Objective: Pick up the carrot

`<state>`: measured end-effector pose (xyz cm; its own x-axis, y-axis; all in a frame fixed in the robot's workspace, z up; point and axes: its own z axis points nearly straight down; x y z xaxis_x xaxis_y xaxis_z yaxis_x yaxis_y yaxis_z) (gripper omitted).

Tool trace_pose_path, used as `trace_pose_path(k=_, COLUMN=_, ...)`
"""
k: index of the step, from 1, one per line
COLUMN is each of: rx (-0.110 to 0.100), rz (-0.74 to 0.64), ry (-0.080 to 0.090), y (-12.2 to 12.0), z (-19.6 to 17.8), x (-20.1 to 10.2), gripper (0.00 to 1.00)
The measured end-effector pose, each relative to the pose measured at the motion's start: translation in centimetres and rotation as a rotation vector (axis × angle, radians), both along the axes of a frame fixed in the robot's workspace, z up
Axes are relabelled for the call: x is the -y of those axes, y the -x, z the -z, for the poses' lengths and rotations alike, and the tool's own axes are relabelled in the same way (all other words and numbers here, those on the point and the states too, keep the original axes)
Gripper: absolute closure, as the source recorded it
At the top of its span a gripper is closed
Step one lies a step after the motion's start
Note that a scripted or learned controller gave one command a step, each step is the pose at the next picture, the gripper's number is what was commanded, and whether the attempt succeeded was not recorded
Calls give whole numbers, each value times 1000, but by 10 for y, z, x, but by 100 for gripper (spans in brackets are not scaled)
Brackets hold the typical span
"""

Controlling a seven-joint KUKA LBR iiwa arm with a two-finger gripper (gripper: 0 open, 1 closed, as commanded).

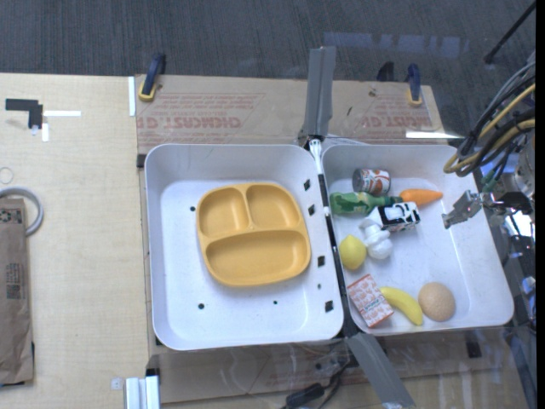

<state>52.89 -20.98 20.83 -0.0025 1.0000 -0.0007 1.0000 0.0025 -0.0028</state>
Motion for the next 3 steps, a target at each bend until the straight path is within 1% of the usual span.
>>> trace_pose_path(k=1, rx=2, rz=-128, ry=1, y=-16, z=-50, x=13, gripper=0)
trace_pose_path(k=2, rx=1, rz=-184, ry=0, y=10, z=-51, x=13, gripper=0)
trace_pose_path(k=3, rx=2, rz=-266, ry=2, y=-45, z=-39, x=12, gripper=0)
